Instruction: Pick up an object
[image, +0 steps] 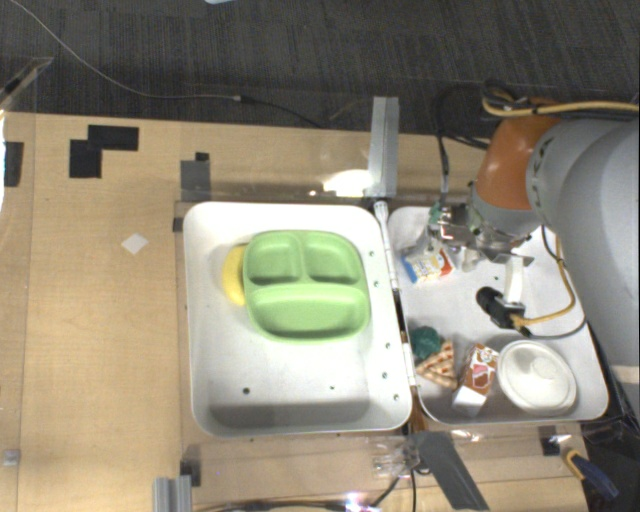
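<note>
My arm (590, 200) comes in from 3 o'clock and covers the far right corner of the right bin (452, 308). The left bin (290, 385) holds a green divided plate (305, 283). A yellow thing (232, 276) looks out from under the plate's 9 o'clock edge, but most of it is hidden, so I cannot name it.

In the right bin, a white bowl (537, 375) sits toward 5 o'clock. A toy pizza slice (437, 366), a dark green thing (425, 340) touching it, and a brown-red carton (481, 368) crowd together near 6 o'clock.

My claw (452, 240) is low over the far part of the right bin, toward 12 o'clock. Its tip is small and mixed with the metal parts, so I cannot tell if it is open or closed, and I see nothing held in it.

The object I judge the best to take is the small blue and white carton (425, 265). It lies just beside the claw, toward 7 or 8 o'clock from it, close to the wall between the bins. Its long axis seems to run about from 8 to 2 o'clock, though the print is too blurred to be sure. The near wall may hinder the approach.
</note>
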